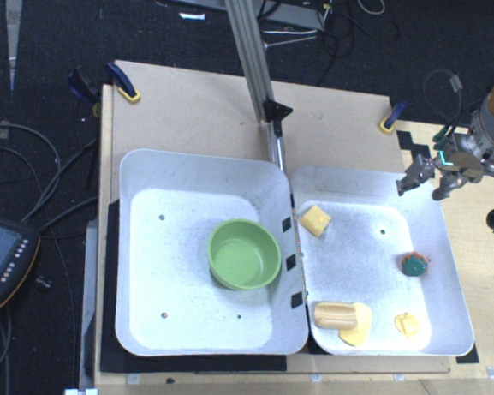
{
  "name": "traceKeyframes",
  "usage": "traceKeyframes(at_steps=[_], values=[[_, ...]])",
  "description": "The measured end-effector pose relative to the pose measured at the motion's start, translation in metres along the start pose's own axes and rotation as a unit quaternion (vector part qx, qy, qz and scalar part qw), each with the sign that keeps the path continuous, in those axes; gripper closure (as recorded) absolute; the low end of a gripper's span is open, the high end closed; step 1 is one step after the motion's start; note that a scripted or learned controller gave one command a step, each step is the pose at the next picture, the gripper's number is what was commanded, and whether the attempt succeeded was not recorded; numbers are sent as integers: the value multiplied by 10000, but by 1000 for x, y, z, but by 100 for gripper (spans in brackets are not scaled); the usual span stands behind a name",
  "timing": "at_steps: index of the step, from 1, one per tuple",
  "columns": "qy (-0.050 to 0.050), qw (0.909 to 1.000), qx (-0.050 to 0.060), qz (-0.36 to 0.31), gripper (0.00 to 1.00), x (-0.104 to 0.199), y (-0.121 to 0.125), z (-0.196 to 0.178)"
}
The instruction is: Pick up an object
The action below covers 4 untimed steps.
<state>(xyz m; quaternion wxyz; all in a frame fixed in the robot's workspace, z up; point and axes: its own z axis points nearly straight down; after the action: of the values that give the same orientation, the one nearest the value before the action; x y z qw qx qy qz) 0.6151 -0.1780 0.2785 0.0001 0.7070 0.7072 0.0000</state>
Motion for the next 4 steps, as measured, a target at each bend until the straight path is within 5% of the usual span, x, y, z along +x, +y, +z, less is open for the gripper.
traceKeyframes(at_steps=[1, 4], values=[[0, 10000, 0, 0, 0, 0, 0, 0], [6, 10000, 27, -1, 0, 23, 0, 177]])
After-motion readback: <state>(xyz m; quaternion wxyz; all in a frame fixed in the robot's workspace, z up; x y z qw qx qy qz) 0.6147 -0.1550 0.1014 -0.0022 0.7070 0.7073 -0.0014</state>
